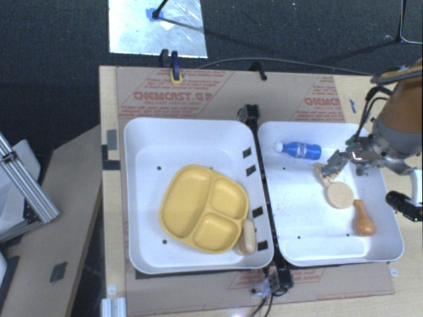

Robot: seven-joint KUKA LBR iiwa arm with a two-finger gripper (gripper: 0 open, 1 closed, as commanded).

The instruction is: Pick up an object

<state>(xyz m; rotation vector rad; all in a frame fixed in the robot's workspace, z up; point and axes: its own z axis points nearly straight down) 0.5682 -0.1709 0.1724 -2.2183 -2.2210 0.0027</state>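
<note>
Camera view looks down at a slant on a table [310, 88] bearing two shallow white bins side by side. The left bin [142, 157] holds a yellow divided plate [205, 208] with a pale bread-like roll [247, 236] touching its lower right edge. The right bin [297, 243] holds a blue bottle [299, 150] lying on its side near the top wall, a round tan disc [340, 195] and, just beside it, an orange-brown drumstick-shaped toy [362, 220].

To do the pick well, I judge the pincer [332, 167] should settle over one item alone, likely the disc, centre on it, and press low before closing, since the disc lies flat.

Reaching in from the right, the grey arm [396, 121] bends down over the right bin, its pincer low, just above the disc and below the bottle. Whether the pincer is wide or narrow I cannot tell; nothing visible sits in it.
</note>
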